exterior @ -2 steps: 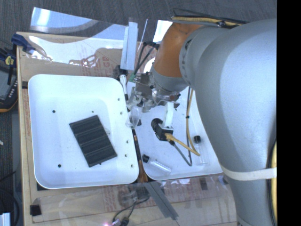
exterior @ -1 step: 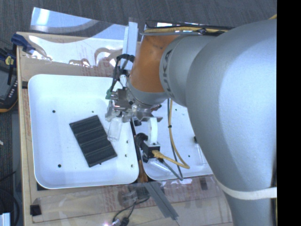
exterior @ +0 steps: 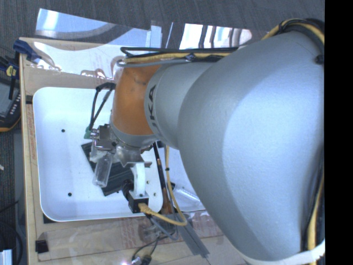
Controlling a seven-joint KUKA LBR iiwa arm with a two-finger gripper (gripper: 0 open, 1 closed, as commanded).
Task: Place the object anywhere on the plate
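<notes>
The gripper (exterior: 105, 167) hangs low over the left bin (exterior: 55, 164), near the middle of its white floor, and whether it is spread or closed cannot be told from this slant. A pale, see-through part of it slopes down to the left. A dark blocky shape (exterior: 115, 182) lies right against it underneath. It is unclear whether that shape belongs to the tool or is the object, so the object's place and the plate's cannot be made out. A white bracket (exterior: 140, 182) sits just to the right of the dark shape, with a yellow cable (exterior: 165, 220) curling out below it towards the bin's near rim. Thin black cables (exterior: 98, 105) loop up from the gripper's metal mount to the orange band (exterior: 129, 106) of the arm (exterior: 242, 148). Dark lettering (exterior: 151, 110) runs sideways where the orange meets the grey, too foreshortened to read. The grey casing swells to cover the whole right part of the view, with yellow and black cables along its top edge. Two small dark dots (exterior: 63, 130) mark the bin's floor to the left of the gripper. The wooden bench (exterior: 83, 242) frames the bin. A blue-handled clamp (exterior: 25, 49) sits at its far left corner, and a yellow-and-black device (exterior: 8, 106) lies just off its left side. A shiny sheet (exterior: 83, 29) reflects light beyond the far edge.
</notes>
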